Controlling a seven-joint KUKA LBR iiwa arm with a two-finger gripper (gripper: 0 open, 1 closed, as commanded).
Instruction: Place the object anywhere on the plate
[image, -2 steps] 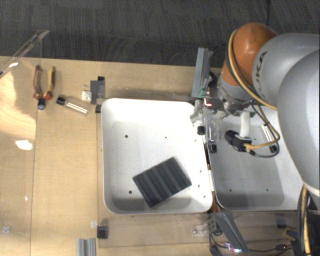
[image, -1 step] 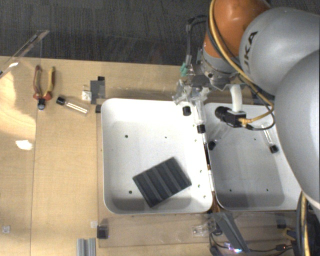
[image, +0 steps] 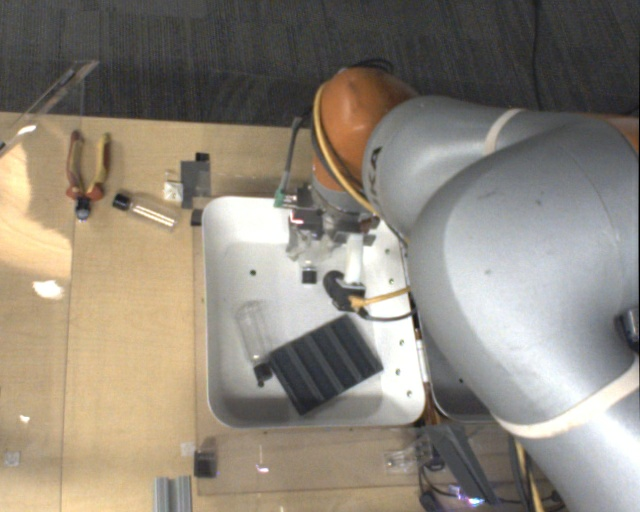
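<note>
In the left white bin (image: 222, 390), a black ribbed rectangular plate (image: 325, 366) lies tilted near the front wall. A clear, see-through cup-like object (image: 252, 330) lies on the bin floor just left of the plate, touching or nearly touching its left corner. My gripper (image: 308, 262) hangs over the back middle of the bin, above and behind the plate and apart from the clear object. The wrist hides its tips from this angle. A black curved piece (image: 340, 290) and a yellow cable (image: 385, 297) show beside the gripper.
The grey arm (image: 500, 280) covers the right side, including most of the second bin (image: 450, 402). On the wooden bench to the left lie pliers with red handles (image: 88, 165), a small vial (image: 145, 209) and a clamp block (image: 197, 178). Another bracket (image: 205, 462) sits at the front.
</note>
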